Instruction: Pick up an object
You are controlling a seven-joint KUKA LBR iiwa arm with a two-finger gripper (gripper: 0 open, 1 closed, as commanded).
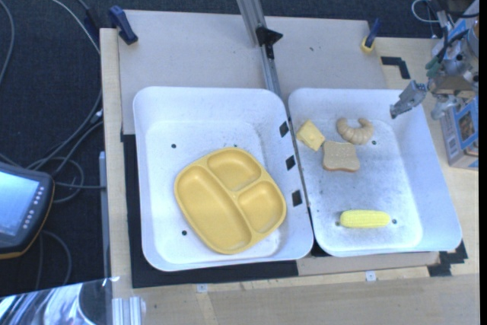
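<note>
Even, bright light is falling from overhead, and it is washing both white bins (152,125) nearly flat, with their speckled floors showing as faint grain. Shadows are lying soft and short: a thin dark rim is hugging the yellow divided plate (230,199), and the food pieces are barely casting any. The dark floor around the bench (190,42) is swallowing detail. Focus is holding crisp at centre, while the tool (415,99) at the right is looking slightly smeared. A blurred reflective patch is sitting at the lower left corner.
</note>
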